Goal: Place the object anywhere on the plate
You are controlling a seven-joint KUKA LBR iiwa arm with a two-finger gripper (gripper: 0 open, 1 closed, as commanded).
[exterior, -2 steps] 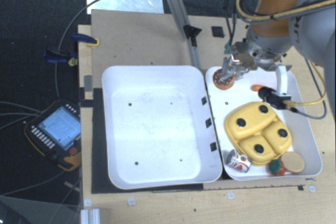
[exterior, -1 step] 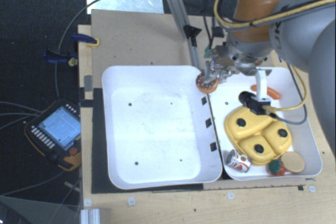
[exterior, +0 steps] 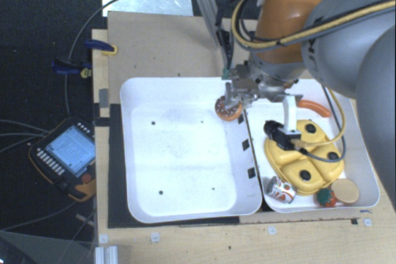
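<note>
Two white bins (exterior: 179, 157), one yellow plate (exterior: 288, 157), five small items (exterior: 281, 190)

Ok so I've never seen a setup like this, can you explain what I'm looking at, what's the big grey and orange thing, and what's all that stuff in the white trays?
The big grey and orange shape is a robot arm, reaching in from the right. One fixed camera looks down on everything at a slant. The arm's grasping tip, its end effector, hangs over the right edge of the left bin, close to where the two bins meet. A small brown round object sits right at that tip, and I can't tell whether it is actually gripped. The right bin holds a yellow sectioned plate, an orange piece, a small red and white can, a red and green item and a tan disc. The job is to put the object on the plate.
</note>
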